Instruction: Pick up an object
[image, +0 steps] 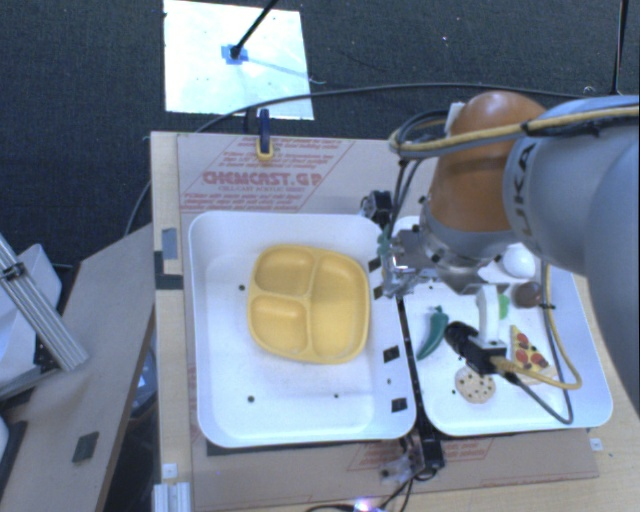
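Observation:
My gripper (445, 272) hangs over the far left part of the right bin (585, 395), under the orange-banded wrist. A green pepper (434, 331) lies just below it, near the wall between the bins. A round chocolate-chip cookie (474, 384) sits at the front of that bin, with a pizza slice (530, 354) to its right. A white egg-shaped thing (519, 262) and a small brown thing (527, 294) lie further back, beside the arm. Nothing can be seen held by the gripper.
The left bin (215, 330) holds a yellow divided plate (308, 302) in its middle. The arm's bulk covers the back of the right bin. A cardboard sheet (270, 175) lies under both bins.

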